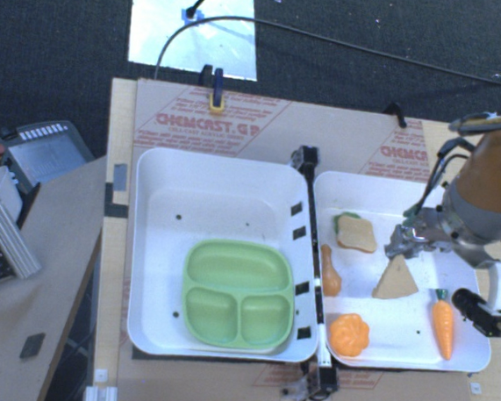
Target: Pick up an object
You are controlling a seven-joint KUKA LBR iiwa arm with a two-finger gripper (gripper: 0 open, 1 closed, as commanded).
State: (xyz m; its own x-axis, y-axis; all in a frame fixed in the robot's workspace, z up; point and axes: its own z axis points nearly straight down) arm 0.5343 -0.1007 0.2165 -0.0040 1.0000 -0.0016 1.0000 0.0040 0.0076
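Left bin [155, 230]: holds a green divided plate [240, 293], lower centre of the frame.
Right bin [384, 186]: toy food, namely a sandwich [356, 233], a wedge [395, 281], a carrot [443, 328], an orange piece [349, 334] and a drumstick [329, 272].
Gripper [402, 243]: right of centre, just above the wedge; grip state cannot be told.
Advice: descend straight, centred over the wedge, clear of the sandwich.

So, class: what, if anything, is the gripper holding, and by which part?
It cannot be told: the gripper hovers at the tan triangular toy slice's top corner.
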